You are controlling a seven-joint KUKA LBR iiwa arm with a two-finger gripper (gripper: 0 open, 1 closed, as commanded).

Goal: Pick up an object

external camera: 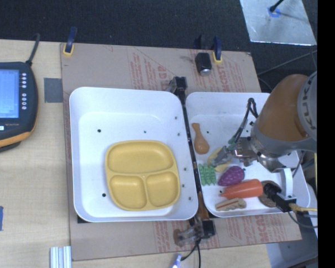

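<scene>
Over the right bin [223,106], near its middle, the gripper [230,151] hangs low among the loose objects. Whether it is open or closed cannot be told from this slanted overhead view, and nothing is seen to be held. The grey arm with its orange band [287,108] enters from the right and covers that bin's right side.

Just beside the gripper, toward the left, lies a small yellow piece [216,158], partly hidden. Below the gripper rests a purple grape bunch [231,176], with a green knobbly item [206,175] to its left, close to the bin's left wall. An orange carrot [243,188] lies just under the grapes, and a tan, bun-like item [230,204] lies near the bin's lower wall. A wooden spoon [200,139] lies up and to the left of the gripper, apart from it.

The left bin [100,116] holds a yellow divided plate [143,173] in its lower half. Both bins stand on a cardboard sheet [128,66] held by blue clamps [70,39]. A control pendant with a screen [5,105] lies at the bench's far left.
</scene>
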